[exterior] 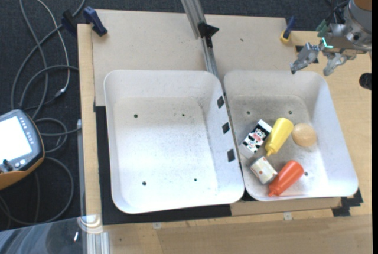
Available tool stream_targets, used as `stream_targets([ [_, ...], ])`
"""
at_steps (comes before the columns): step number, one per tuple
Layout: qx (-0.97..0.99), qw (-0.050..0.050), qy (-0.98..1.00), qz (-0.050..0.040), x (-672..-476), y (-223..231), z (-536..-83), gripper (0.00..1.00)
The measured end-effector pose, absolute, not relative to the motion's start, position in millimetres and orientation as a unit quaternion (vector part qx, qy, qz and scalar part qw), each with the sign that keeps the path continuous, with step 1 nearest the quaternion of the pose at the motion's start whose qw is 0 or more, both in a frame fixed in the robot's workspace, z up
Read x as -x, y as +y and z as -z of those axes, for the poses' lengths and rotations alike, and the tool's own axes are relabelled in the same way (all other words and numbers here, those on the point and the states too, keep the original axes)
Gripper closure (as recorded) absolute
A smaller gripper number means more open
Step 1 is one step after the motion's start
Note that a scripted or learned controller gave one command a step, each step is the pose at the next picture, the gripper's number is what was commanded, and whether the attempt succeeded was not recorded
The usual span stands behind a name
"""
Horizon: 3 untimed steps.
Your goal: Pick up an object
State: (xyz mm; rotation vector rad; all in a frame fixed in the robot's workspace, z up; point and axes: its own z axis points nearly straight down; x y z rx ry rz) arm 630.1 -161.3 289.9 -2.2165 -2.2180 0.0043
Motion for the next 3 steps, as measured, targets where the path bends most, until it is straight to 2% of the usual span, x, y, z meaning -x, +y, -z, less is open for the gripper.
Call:
stream_targets([
  [1, 0.707, 0.002, -0.708, -0.0009, -630.3, -161, -292, 0.00],
  [2, 0.707, 0.003, -0.707, -0.0019, -621.9, -155, -236, 0.00],
  [3, 0.707, 0.004, -0.707, -0.0023, -624.9, -155, -173, 0.00],
])
